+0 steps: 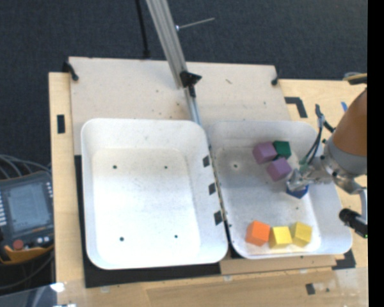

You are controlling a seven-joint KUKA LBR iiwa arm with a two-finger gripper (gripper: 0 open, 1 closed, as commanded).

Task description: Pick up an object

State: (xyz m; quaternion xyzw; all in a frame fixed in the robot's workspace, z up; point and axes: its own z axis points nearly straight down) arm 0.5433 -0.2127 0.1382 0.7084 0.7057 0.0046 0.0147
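My gripper [298, 183] is down in the right bin [240, 178], near its right side. A small blue block [297, 193] peeks out just beneath its tip, partly hidden by it. Two purple blocks [264, 152] [279, 168] lie just left of the gripper, and a green block [282, 148] sits behind them. Along the bin's front edge an orange block [258, 233] and two yellow blocks [281, 236] [302, 233] lie in a row.
The left bin [147, 190] adjoins the right one, with a divider rim between them. A slanted metal pole [169, 37] rises behind the bins. A teach pendant [22, 213] lies off the bench at the left.
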